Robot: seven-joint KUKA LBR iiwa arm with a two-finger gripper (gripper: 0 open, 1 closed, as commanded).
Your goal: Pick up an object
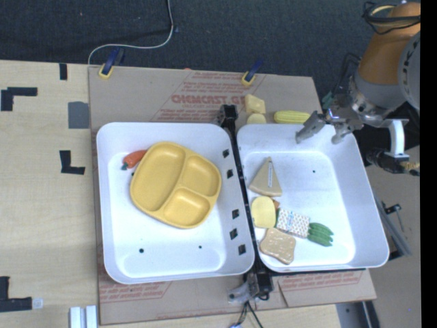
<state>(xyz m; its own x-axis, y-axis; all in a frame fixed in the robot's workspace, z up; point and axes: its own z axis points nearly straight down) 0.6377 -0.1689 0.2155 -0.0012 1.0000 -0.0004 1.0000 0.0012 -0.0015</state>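
Observation:
My gripper (323,132) hangs over the far right rim of the right bin (341,183), its two fingers spread apart with nothing between them. Below it in that bin lie a tan wedge (267,179), a yellow round piece (263,212), a white patterned cracker (293,222), a slice of toast (278,244) and a green vegetable (319,233). All of these sit toward the bin's near left half, well apart from the gripper.
The left bin (164,251) holds a yellow divided plate (175,184) with an orange carrot (134,158) tucked at its far left. Behind the bins on the cardboard rest a pale yellow block (255,104), a round yellow piece (256,119) and a corn cob (291,117).

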